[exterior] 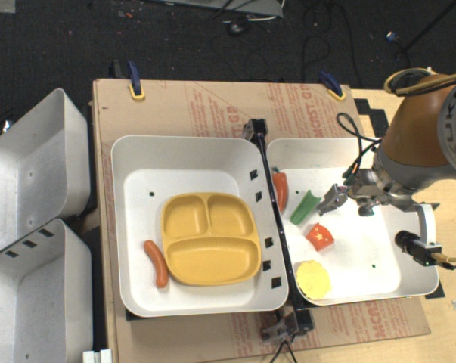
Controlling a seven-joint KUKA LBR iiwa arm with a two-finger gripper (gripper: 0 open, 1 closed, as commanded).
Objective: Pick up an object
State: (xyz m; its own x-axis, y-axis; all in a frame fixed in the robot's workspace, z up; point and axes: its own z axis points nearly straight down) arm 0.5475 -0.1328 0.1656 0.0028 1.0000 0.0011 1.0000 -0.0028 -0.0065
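- Biggest thing in shot is the arm [420, 138], grey with the orange band, coming in from the right and hanging over the right bin [379, 287].
- Left bin [129, 172] sits well off to the gripper's left, past the black divider. It holds a yellow compartment tray [210, 239] with an orange sausage-looking piece [156, 264] just beside the tray's left edge. Nothing there looks like the target right now.
- The gripper [335, 200] is low in the right bin, tips pointing left toward the little cluster of objects. Honestly can't tell if the fingers are apart or together from this angle, and I see nothing between them.
- Yellow round thing [314, 278] lies below the gripper, close to the bin's front edge.
- Green piece [303, 207] is just to the gripper's left, tilted, very near the tips; can't say if they're touching.
- Red-orange piece [280, 190] is further left, up against the divider.
- Small red block [320, 237] is just below the gripper, slightly left.
- My read: this is the approach step, nothing picked up yet. The green piece or the red block look like the likeliest pick. Next move needs the tips centred over one of them, down, then a close and lift.
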